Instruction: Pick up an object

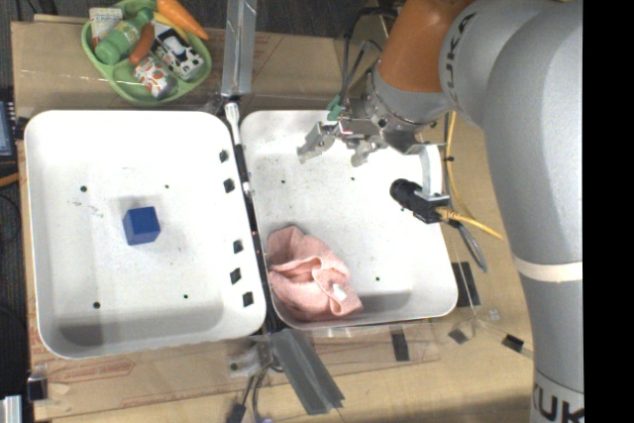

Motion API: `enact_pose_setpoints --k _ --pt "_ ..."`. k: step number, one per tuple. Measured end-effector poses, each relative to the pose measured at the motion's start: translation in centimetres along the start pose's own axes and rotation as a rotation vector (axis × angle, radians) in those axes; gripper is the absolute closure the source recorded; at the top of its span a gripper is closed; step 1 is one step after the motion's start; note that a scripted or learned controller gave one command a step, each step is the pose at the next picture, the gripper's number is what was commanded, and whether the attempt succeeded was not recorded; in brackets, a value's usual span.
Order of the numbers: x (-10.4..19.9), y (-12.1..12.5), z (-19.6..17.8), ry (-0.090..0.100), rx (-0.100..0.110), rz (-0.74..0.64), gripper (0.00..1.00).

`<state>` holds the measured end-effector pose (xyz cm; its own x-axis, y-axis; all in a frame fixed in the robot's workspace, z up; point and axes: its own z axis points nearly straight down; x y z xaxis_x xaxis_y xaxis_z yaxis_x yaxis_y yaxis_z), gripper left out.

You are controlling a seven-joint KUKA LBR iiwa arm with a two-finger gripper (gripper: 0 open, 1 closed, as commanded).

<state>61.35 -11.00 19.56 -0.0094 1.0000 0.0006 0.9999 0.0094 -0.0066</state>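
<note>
While the gripper (337, 146) is hovering over the far part of the right bin (396, 243), its fingers are spreading open with nothing between them, the pink cloth (307, 274) is lying crumpled in that bin's near left corner, well apart from the fingers; blue cube (142, 224) is sitting in the left bin (59, 213), green bowl of toy food (147, 48) is resting beyond it
</note>
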Motion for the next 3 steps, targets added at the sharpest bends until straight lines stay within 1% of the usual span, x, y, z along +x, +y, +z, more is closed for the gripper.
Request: enact_pose_setpoints --k 1,2,3 --pt "1.3 -3.7 5.4 -0.001 -0.001 -0.04 0.0" --pt "0.5 -8.7 10.6 0.0 -0.001 -0.128 0.0" --pt "0.9 -10.5 10.6 0.002 0.0 -0.286 0.0"
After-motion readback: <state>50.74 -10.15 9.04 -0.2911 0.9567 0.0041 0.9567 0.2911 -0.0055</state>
